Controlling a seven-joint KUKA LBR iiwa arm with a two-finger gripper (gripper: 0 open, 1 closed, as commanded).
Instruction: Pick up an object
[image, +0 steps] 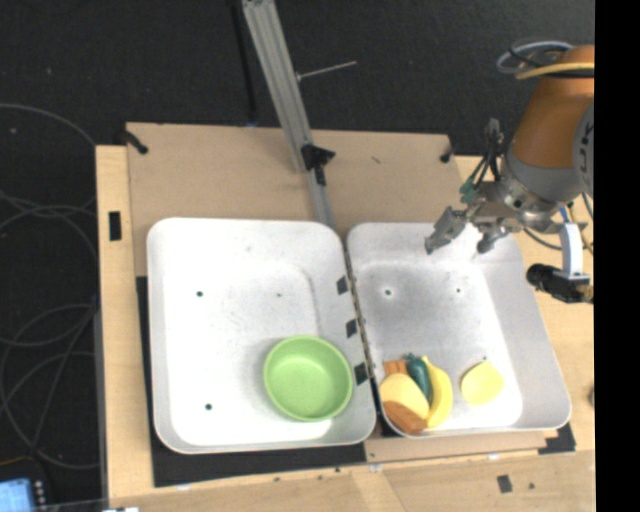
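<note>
A small cluster of objects sits at the near edge of the right bin (500, 300): a yellow lemon-like piece (481, 383) near the right, and to its left a banana (438, 393), a dark green item (417, 373) and an orange-brown rounded piece (405, 404) touching one another. The left bin (230, 270) holds a green bowl (307, 377). The gripper (464, 236) hovers over the right bin's far edge, well apart from the cluster, fingers spread with nothing between them.

The bench (115, 330) bears two white bins (240, 270).
</note>
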